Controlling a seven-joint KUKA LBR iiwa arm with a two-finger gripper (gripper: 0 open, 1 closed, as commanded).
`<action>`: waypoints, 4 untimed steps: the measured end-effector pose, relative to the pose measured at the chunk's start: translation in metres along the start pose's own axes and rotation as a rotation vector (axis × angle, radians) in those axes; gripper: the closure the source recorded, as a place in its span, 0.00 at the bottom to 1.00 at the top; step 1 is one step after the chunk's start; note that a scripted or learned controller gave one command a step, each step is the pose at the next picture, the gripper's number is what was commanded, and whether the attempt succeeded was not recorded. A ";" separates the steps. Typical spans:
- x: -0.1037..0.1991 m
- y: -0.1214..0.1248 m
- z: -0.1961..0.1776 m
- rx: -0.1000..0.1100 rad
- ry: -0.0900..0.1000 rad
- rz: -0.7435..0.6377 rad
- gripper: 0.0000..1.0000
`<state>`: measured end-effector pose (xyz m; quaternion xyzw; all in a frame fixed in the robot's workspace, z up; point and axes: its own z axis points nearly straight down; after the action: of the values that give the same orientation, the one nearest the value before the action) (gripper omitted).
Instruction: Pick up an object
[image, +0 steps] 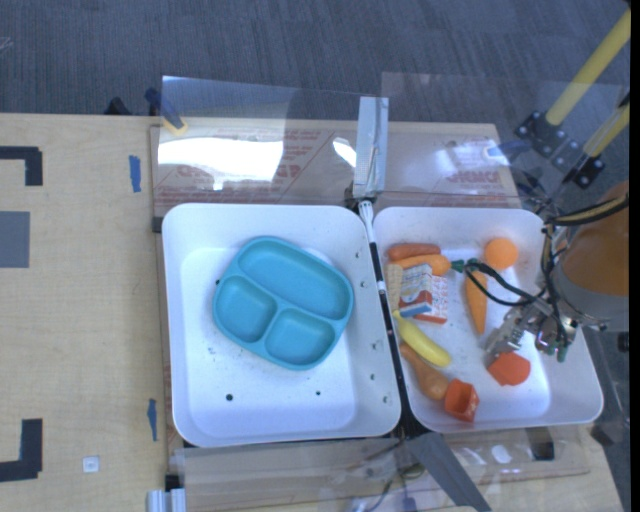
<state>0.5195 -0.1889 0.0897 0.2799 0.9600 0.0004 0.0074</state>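
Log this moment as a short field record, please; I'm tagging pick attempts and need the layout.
left bin: holds a blue divided plate
right bin: holds toy food
items in right bin: banana, carrot, orange ball, sausage, snack packet, red tomato, red-orange piece
arm: enters from the right over the right bin
tool: low, just above the tomato, beside the carrot
held: nothing seen between the fingers
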 end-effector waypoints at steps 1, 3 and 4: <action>0.001 0.000 0.001 0.001 0.002 0.000 0.00; -0.025 0.099 0.001 0.016 -0.005 0.059 0.00; -0.009 0.111 0.001 0.004 0.002 0.143 0.00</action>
<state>0.5865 -0.1004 0.0893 0.3477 0.9376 -0.0008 0.0057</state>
